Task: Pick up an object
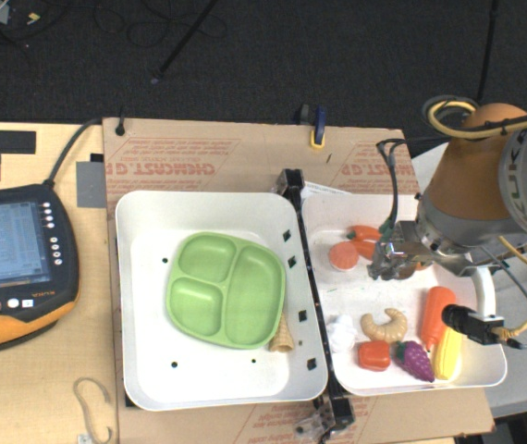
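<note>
We take the right bin [485, 377] as our landmark. Along its near edge lie a red piece [373, 356], a purple grape bunch [416, 360] and a yellow piece [447, 354] — small toy foods, likely light hollow plastic, stiff but smooth enough to slip. Just behind them a tan curved piece [386, 324] rests on the bin floor, and an orange carrot-like piece [435, 311] stands to its right.

Farther back in the bin, the gripper [389, 265] hangs low over the floor; we cannot tell how it is set or whether it has anything. Just to its left lies a round red-orange piece [344, 256], with an orange piece [363, 234] touching its far side.

We judge the round piece the nearest candidate — best pinched across its middle, since a rounded shell may squirt out of an off-centre grip.

Left of the right bin, the left bin [143, 248] holds a green divided plate [226, 289].
</note>
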`<state>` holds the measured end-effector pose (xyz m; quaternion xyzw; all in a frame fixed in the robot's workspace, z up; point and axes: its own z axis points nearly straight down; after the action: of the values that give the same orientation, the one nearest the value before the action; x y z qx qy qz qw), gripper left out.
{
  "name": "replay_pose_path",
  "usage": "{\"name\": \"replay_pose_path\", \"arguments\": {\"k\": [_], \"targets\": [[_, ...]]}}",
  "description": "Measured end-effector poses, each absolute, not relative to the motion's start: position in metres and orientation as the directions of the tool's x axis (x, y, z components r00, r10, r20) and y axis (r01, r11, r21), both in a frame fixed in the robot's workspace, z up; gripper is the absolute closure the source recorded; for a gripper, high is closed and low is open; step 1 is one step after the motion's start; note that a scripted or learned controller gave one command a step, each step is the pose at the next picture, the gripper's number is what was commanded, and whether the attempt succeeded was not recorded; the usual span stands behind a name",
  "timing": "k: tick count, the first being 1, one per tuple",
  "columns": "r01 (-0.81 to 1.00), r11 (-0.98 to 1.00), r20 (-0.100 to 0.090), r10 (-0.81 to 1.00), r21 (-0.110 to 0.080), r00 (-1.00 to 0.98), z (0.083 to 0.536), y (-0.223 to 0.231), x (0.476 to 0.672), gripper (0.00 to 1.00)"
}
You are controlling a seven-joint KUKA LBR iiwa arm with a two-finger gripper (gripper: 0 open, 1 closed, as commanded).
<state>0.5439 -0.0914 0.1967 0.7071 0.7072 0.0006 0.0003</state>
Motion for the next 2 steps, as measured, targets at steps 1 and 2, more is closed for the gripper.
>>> {"name": "replay_pose_path", "arguments": {"k": [1,2], "targets": [[1.000,-0.001,0.000,1.000,-0.001,0.001,0.228,-0.093,0.544,1.00],[1.000,0.003,0.001,1.000,-0.002,-0.003,0.217,-0.043,0.566,1.00]]}}
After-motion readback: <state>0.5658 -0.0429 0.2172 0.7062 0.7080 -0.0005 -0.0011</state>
